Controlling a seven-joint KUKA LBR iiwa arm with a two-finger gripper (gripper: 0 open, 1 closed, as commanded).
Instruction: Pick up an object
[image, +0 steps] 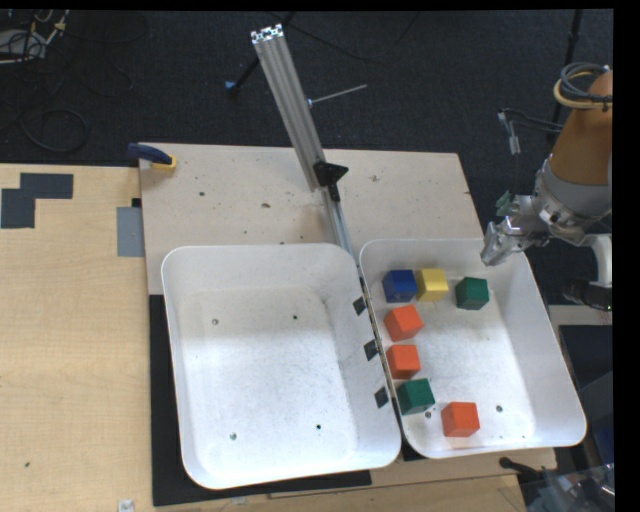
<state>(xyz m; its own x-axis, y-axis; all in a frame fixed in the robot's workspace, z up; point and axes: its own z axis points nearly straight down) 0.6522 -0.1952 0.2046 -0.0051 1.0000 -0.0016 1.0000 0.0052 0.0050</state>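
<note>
The left bin (200, 300) sits beside the right bin (540, 330), which holds blocks. The green block (472, 293) lies at one o'clock there. The gripper (497, 246) hangs just beside it. It should drop straight down and stay centered.
</note>
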